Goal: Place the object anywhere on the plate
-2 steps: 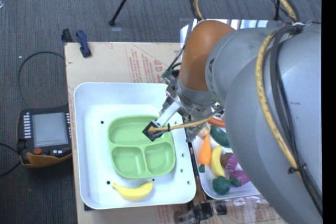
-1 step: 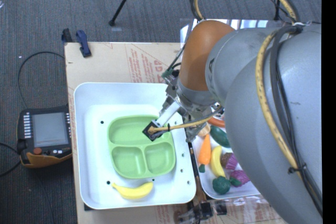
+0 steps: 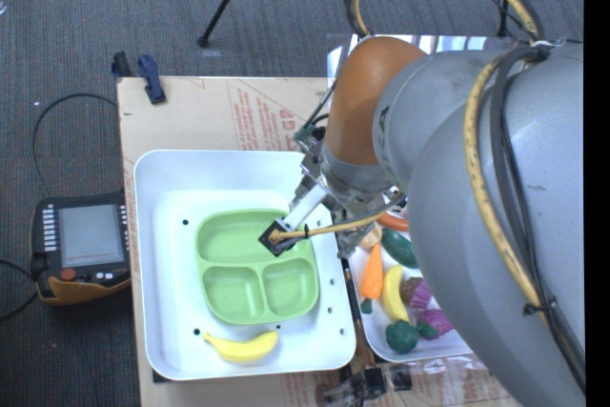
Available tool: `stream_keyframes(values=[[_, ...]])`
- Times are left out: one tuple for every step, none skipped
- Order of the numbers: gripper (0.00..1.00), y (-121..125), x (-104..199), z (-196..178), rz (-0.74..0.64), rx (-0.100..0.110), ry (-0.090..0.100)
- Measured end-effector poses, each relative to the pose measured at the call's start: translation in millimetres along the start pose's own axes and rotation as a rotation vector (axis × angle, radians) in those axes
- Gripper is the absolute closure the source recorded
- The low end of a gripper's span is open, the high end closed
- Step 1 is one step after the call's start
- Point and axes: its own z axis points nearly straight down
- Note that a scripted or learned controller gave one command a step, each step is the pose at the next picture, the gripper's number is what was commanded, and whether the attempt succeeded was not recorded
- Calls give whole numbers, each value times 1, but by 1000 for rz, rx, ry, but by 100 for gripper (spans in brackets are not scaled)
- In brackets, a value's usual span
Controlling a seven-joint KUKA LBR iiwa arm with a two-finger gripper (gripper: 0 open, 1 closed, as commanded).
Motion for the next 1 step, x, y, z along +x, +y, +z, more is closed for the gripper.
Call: stream_keyframes(values=[[0,0,0,0,0,0,0]])
